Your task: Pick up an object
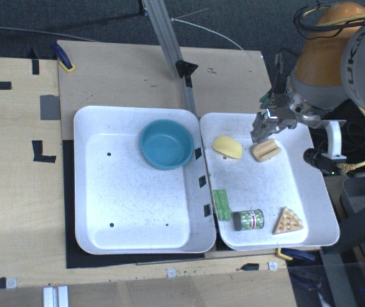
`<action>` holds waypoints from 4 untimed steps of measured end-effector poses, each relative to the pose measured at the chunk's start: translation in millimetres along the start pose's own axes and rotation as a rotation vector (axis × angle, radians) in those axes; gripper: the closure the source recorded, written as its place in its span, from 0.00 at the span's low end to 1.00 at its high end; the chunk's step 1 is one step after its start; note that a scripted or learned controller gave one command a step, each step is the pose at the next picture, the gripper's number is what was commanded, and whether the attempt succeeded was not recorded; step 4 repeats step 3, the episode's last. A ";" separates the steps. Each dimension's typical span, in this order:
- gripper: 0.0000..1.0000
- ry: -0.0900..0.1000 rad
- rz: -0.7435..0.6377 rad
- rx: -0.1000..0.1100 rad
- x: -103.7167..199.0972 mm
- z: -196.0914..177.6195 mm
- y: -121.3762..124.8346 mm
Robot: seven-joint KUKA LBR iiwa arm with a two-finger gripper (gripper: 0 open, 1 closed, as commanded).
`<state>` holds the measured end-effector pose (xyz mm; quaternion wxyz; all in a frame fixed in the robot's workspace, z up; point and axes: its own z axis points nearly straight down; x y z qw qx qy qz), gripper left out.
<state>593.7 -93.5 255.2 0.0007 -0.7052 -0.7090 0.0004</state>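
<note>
— Where are we in the pick?

— We judge we're at the approach. Our gripper hangs over the far part of the right bin, just above the tan bread-like block, which lies on the bin floor a little right of the yellow lemon-shaped piece. Nothing sits between the fingers as far as we can see, and we cannot tell how wide the claw stands.

— So what does the next move call for?

— We'd say a short drop straight onto the block, fingers to either side of its narrow width, then a close and lift.

— How does it look?

— Small, oblong, light brown, lying slightly askew. The lemon piece is near, so we'd want to keep clear of it.
</note>
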 end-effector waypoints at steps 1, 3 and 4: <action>1.00 0.000 0.001 0.001 43.6 9.6 4.6; 1.00 0.001 -0.002 -0.001 149.7 14.9 20.6; 1.00 0.001 -0.002 -0.001 149.7 14.9 20.6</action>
